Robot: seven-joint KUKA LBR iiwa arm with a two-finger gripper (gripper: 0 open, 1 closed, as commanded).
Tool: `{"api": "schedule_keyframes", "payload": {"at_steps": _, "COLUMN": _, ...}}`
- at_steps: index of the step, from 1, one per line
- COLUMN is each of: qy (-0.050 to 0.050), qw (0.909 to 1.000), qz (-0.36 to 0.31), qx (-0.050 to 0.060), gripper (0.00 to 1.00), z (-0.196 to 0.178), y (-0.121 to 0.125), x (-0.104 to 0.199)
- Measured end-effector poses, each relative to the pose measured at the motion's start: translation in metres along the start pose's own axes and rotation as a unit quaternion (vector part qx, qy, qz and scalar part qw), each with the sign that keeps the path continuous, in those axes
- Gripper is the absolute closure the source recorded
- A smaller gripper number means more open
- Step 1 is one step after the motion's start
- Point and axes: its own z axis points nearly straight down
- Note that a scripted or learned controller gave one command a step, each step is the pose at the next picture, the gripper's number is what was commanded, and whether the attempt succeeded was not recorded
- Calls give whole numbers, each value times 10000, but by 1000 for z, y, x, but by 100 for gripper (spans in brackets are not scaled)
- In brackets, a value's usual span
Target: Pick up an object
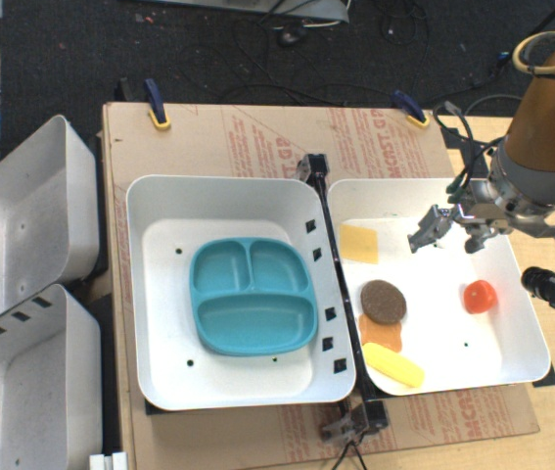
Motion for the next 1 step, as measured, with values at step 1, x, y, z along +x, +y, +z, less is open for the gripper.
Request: {"api": "schedule_keyframes", "payload": {"at_steps": 1, "qy": -8, "qw": 10000, "qz": -12, "qx": -60, "gripper": 0, "z": -6, "y": 2, "x": 0}}
